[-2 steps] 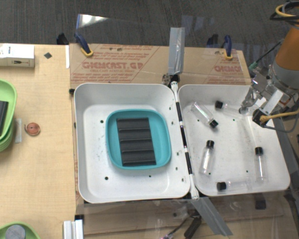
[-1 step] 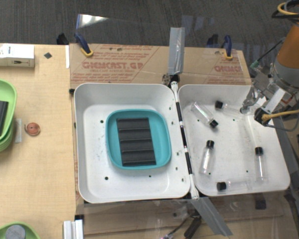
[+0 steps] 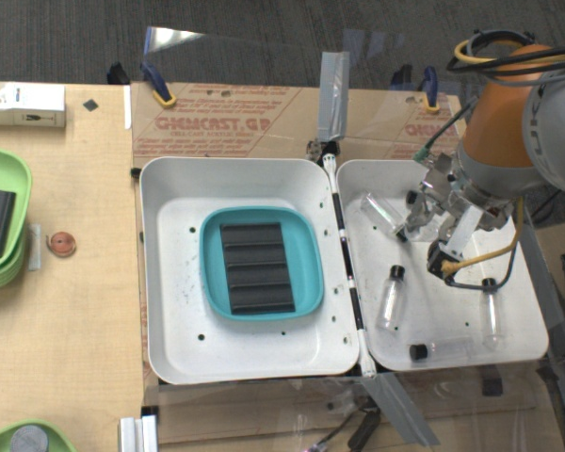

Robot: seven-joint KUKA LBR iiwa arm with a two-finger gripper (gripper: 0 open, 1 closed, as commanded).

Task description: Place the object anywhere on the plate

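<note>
End effector [image 3: 420, 217] over right bin [image 3: 508, 345] — beside clear tube [image 3: 379, 210].

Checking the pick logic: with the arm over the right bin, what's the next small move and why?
Probably lower the gripper onto the clear tube beside it. Nothing shows between its fingers, the teal plate in the left bin holds just a dark ridged insert, and the other tubes lie farther off in the right bin.

Teal plate [image 3: 306, 281], white bins [image 3: 169, 252]
</note>
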